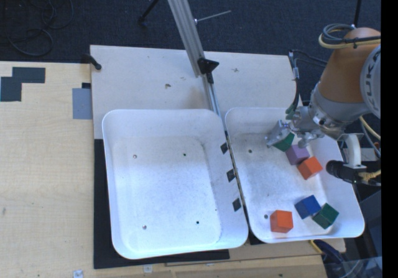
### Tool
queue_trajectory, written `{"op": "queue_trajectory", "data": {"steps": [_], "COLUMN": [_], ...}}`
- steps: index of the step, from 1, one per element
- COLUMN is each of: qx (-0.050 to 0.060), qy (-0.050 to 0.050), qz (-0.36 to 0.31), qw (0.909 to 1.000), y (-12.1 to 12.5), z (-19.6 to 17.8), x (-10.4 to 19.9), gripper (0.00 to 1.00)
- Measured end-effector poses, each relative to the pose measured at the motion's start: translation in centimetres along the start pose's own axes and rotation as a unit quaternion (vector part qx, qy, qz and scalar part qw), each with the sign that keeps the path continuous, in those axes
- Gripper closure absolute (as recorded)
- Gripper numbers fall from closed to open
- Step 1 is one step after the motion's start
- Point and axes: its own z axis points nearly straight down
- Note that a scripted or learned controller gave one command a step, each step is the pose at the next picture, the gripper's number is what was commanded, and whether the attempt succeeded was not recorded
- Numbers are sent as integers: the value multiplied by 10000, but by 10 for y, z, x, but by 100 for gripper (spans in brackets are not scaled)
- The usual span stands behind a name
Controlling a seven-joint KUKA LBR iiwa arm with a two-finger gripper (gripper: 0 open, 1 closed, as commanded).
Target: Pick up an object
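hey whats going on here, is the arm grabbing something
A grey and orange robot arm reaches in from the right over the right-hand bin. Its tool is down at a dark green block near the bin's upper part, but the view does not settle whether it has a grip. A purple block and an orange block lie just beside it. Nearer the bin's front sit another orange block, a blue block and a green block.
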Motion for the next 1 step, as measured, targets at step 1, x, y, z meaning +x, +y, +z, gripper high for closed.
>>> {"op": "queue_trajectory", "data": {"steps": [1], "qx": [13], "qy": [-1], "qz": [-12], "qw": [10000], "y": [29], "z": [85], "x": [-24], "gripper": [0]}}
